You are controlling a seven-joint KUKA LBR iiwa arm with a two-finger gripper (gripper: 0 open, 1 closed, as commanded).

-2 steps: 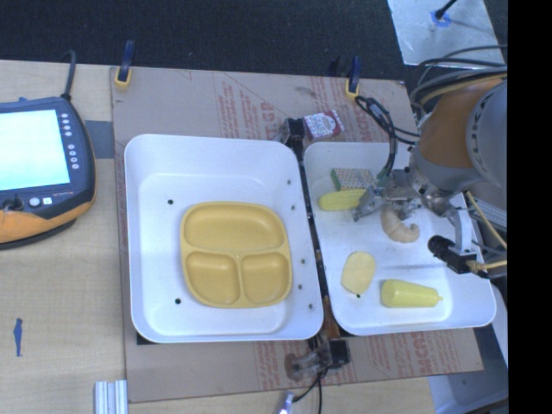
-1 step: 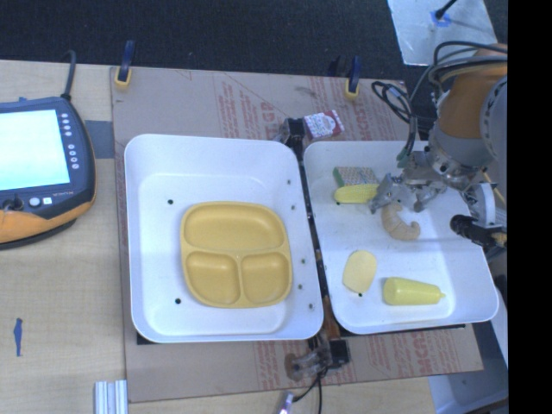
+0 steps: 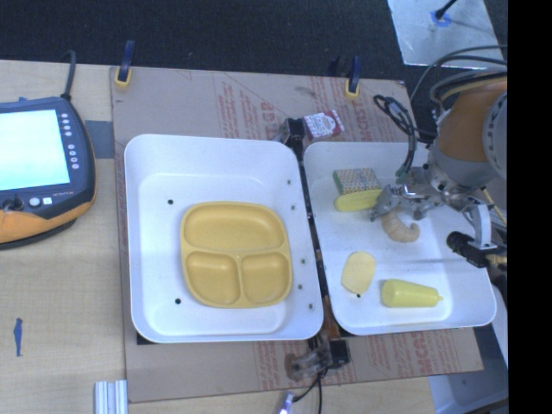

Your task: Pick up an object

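Right now a tan curled obj (image 3: 401,226) lies in the R bin (image 3: 466,313), just under the gripper (image 3: 398,203), which reaches in from 3 o'clock; can't tell how the jaws stand. At its 10 o'clock: yellow piece w/ green sponge (image 3: 356,188). At 7: pale yellow disc (image 3: 358,272); at 6: yellow cone (image 3: 410,294). L bin (image 3: 147,231) holds a yellow divided plate (image 3: 235,254). Tablet (image 3: 39,166) far at 9.

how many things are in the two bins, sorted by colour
Yellow: 4 — divided plate, sponge under a patterned top, flat oval piece, cone-shaped piece
Tan: 1 — curved piece below the pincer
Total: 5
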